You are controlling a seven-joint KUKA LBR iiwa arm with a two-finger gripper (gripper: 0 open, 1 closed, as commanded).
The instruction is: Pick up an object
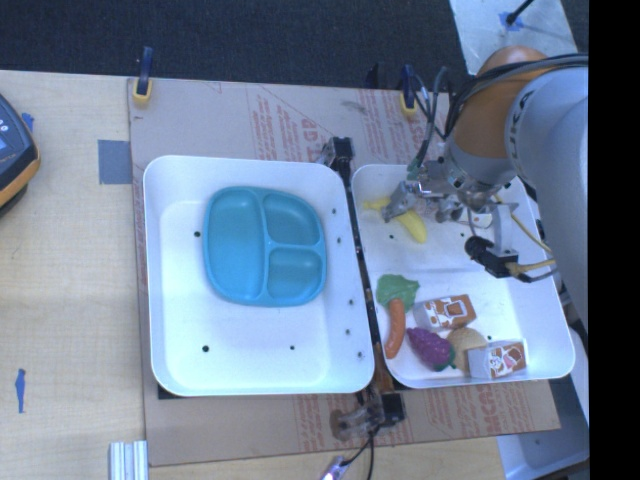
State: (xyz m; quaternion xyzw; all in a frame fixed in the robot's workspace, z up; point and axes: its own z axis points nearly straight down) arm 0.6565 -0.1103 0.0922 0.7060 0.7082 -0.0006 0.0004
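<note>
In the right bin [520, 298] lie a yellow banana [410, 226] near the far left corner, an orange carrot with green top [396, 313], a purple grape bunch [430, 348], two small cartons [446, 312] [500, 359] and a tan round piece [466, 340]. My gripper [408, 200] hangs low over the far end of this bin, right at the banana, its grey fingers overlapping the fruit's upper end. Whether anything sits between the fingers is hidden.
The left bin [180, 348] holds a blue sectioned plate [265, 245]. A divider rail with clamps [355, 258] runs between the bins. My arm's orange band [495, 118] and grey body fill the far right side. A dark device [15, 158] lies at the left edge.
</note>
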